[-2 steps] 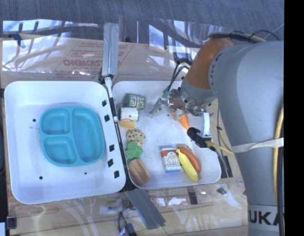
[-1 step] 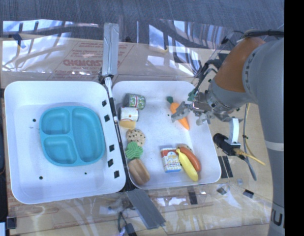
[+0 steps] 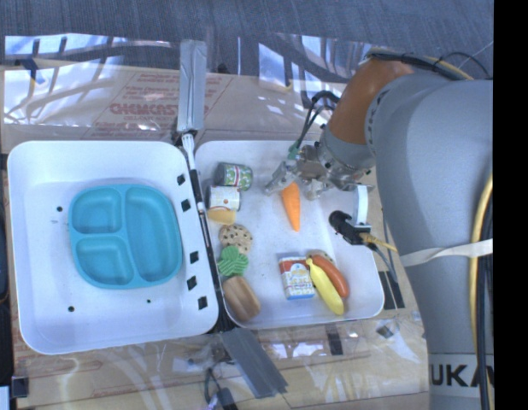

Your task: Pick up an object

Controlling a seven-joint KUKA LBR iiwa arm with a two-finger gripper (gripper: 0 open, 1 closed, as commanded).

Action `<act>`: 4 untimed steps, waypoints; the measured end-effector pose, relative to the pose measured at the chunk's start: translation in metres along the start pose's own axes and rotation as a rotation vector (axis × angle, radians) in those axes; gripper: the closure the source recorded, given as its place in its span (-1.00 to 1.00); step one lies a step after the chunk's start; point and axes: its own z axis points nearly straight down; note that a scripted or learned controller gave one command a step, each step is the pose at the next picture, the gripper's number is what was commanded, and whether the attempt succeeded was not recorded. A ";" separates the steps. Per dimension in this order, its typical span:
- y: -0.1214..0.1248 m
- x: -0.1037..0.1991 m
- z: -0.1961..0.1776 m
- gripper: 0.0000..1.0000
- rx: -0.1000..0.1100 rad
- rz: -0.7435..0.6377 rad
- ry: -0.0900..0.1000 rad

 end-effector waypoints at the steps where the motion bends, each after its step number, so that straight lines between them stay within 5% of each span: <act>1: 0.000 0.001 -0.011 1.00 0.001 -0.008 -0.001; 2: 0.006 0.073 -0.115 1.00 -0.007 -0.110 0.000; 3: 0.002 0.081 -0.116 1.00 0.004 -0.349 0.001; 4: 0.003 0.074 -0.130 1.00 0.000 -0.300 -0.003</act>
